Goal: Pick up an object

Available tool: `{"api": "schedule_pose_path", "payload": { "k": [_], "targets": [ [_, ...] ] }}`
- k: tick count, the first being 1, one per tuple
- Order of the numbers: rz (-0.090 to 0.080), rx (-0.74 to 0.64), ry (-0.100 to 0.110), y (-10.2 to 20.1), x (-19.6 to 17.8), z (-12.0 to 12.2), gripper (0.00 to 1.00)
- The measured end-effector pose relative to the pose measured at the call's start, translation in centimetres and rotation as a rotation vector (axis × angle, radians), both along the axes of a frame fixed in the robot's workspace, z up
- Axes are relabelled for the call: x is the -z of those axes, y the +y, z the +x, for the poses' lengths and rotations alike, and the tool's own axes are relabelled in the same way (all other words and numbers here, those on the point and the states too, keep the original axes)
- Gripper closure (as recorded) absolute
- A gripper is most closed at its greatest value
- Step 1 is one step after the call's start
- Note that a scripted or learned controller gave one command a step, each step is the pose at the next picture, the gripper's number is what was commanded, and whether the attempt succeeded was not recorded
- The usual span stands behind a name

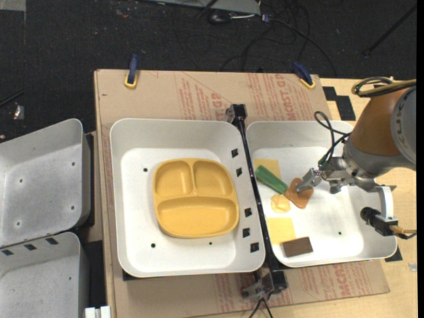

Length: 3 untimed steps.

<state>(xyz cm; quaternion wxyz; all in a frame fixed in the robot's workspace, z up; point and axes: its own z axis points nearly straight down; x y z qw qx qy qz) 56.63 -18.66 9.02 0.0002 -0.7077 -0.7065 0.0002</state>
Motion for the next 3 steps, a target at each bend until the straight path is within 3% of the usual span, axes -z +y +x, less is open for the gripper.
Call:
{"api": "schedule_pose_path", "payload": {
  "k": [1, 3],
  "targets": [
    [-0.001, -0.001, -0.005, 0.0, -1.4, 0.2, 1.00],
    [-0.002, -0.006, -0.007, 1.2, -13.4, 0.7, 1.00]
  ]
}}
